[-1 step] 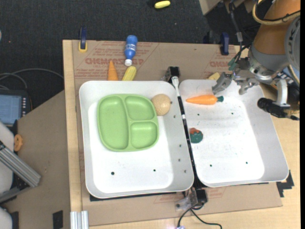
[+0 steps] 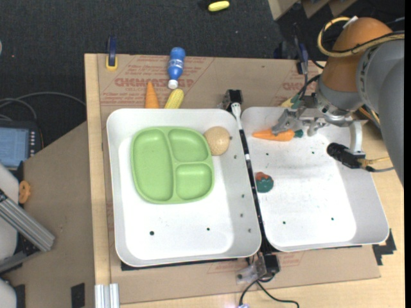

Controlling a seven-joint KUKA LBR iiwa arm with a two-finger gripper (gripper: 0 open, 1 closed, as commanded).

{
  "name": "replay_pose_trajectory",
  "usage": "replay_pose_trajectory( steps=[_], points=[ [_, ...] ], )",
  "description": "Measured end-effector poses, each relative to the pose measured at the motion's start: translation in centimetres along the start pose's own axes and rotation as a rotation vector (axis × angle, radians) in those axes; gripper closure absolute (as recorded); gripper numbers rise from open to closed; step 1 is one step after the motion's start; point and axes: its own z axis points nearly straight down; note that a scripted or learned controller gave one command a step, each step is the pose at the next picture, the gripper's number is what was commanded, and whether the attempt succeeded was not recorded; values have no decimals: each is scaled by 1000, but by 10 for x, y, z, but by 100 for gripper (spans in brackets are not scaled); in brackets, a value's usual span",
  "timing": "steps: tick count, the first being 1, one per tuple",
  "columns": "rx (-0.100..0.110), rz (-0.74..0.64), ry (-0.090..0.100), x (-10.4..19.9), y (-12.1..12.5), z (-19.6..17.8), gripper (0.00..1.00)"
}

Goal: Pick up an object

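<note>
Cardboard sheet (image 2: 192, 69) is lying flat across the bench w/ red print showing along its back strip; blue-and-white bottle (image 2: 175, 67) is lying on that back strip, approx. mid-left; yellow corn-like piece (image 2: 174, 98) is sitting just in front of the bottle, still on the sheet; small orange cone (image 2: 151, 96) is resting beside it, to the left; blue clamp (image 2: 112, 52) is gripping the sheet's back-left corner; yellow banana-shaped obj. (image 2: 219, 6) is lying on dark floor well beyond the sheet's back edge; black cables (image 2: 38, 101) are trailing off the sheet's left side; blue-lit screen (image 2: 13, 146) is glowing further left of the sheet.
</note>
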Motion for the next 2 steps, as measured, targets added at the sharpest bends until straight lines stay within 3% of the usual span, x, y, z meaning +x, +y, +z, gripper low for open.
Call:
replay_pose_trajectory(
  steps=[1, 2],
  points=[
    [1, 0, -6, 22, 1, 10, 0],
    [-11, 1, -10, 20, 4, -6, 100]
  ],
)
